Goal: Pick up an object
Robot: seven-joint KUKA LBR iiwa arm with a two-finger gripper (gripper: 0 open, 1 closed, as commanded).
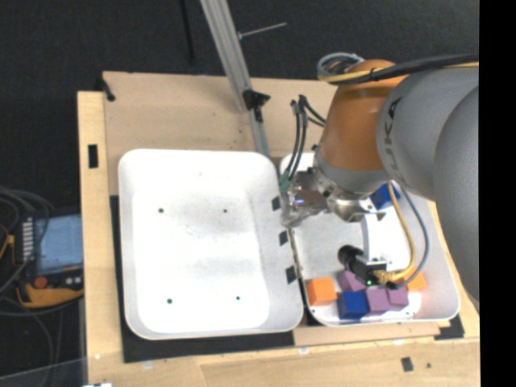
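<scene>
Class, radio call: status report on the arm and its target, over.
Gripper over right shallow white bin. Small orange block, blue block, purple blocks lying clustered at near wall. Grey arm covers bin's far half.

The arm [439,119] is a thick, rounded grey body with a smooth matt shell and dark lettering on its side. Above the wrist sits a broad orange band [355,131], glossy and barrel-shaped. Below the band, a silvery metal flange [334,193] narrows the wrist. Thin black cables [300,123] run along the band's left side, and a pale cable [339,60] coils at its top.
</scene>
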